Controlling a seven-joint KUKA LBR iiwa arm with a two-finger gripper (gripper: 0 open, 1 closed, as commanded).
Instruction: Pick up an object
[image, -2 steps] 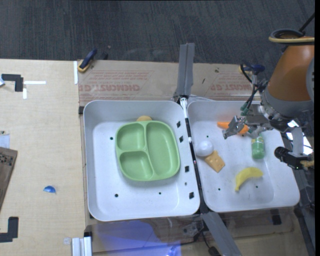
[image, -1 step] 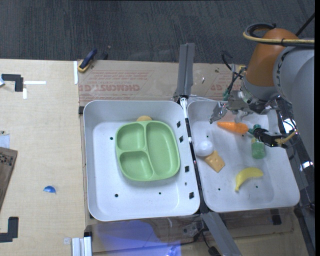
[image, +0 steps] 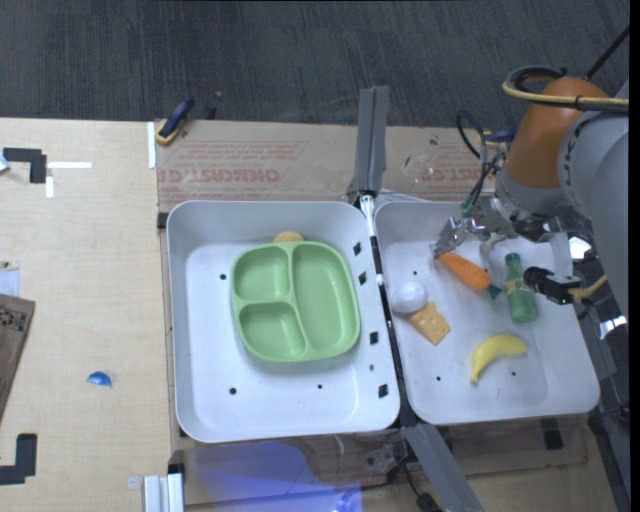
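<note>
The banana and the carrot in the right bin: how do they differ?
The banana is yellow and curved; the carrot is orange and straight. The banana lies near the bin's front, apart from the other things, while the carrot lies farther back, just below the tool. Both look like toy food lying flat in the same white bin.

Arm (image: 590, 150): grey casing, orange band (image: 545, 140) above wrist, black and yellow cables looped over it; metallic fingers (image: 452, 238).

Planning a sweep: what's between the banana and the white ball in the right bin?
Camera view: the cheese wedge lies between the white ball and the banana; around it, bare bin floor.
</note>
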